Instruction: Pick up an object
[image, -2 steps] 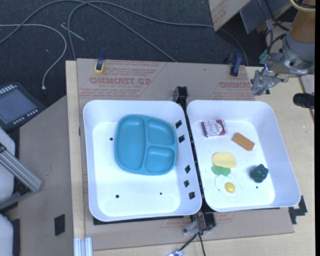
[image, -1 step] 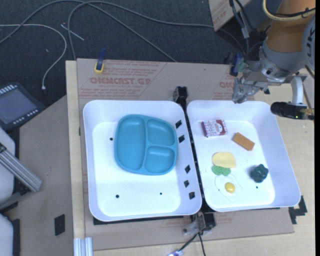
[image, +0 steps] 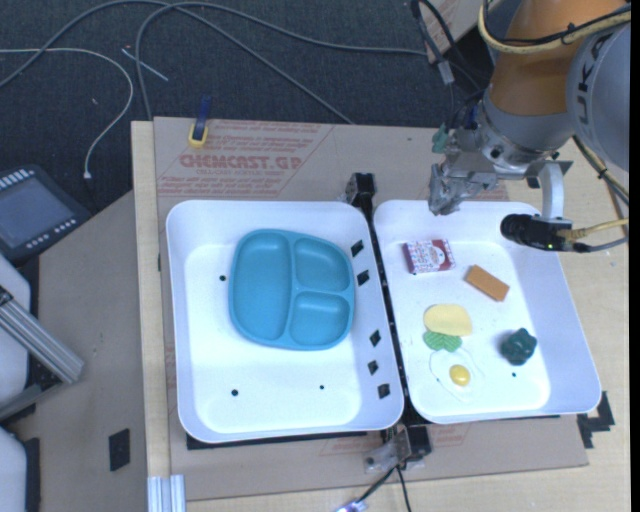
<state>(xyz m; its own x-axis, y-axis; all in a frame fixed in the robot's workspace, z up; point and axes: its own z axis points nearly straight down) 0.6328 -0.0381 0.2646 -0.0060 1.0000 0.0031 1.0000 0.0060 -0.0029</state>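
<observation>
Nothing is picked yet: the jaws, their state impossible to tell, hover at the right bin's upper edge; the red packet lies just below, ungrasped.

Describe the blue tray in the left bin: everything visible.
The blue tray is a light-blue, plastic-looking divided plate with rounded corners and three compartments: one long one on the view's left, two smaller ones stacked on its right. All compartments look bare. It lies flat, slightly rotated, on the floor of the left bin, roughly central, clear of the walls. Nothing rests on it or touches it besides the bin floor.
</observation>
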